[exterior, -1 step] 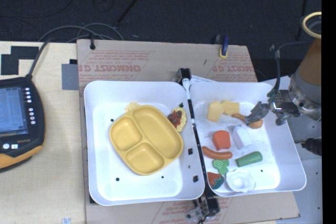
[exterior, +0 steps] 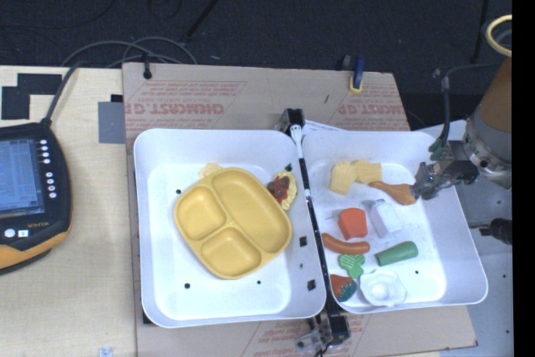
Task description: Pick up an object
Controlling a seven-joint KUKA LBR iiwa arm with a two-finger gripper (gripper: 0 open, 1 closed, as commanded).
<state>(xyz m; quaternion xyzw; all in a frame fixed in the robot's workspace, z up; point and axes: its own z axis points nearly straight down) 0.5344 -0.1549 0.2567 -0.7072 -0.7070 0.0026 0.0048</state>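
Item: brown wooden spoon (exterior: 394, 191), right bin (exterior: 468, 247), at the hand.
Lies at 1 o'clock in the bin, beside the yellow cheese piece (exterior: 352, 175); the hand (exterior: 429, 178) sits at its 3 o'clock tip, and I cannot tell if it is open or closed, or gripping. Judged light, stiff, smooth, not fragile; best taken across the narrow handle. Nearby: red block (exterior: 353, 222), sausage (exterior: 345, 245), green cylinder (exterior: 395, 253). Yellow tray (exterior: 231, 221) in left bin.

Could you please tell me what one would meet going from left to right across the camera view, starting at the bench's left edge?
Handheld control pendant → yellow divided tray in the left bin → orange block in the right bin → green cylinder → end effector.
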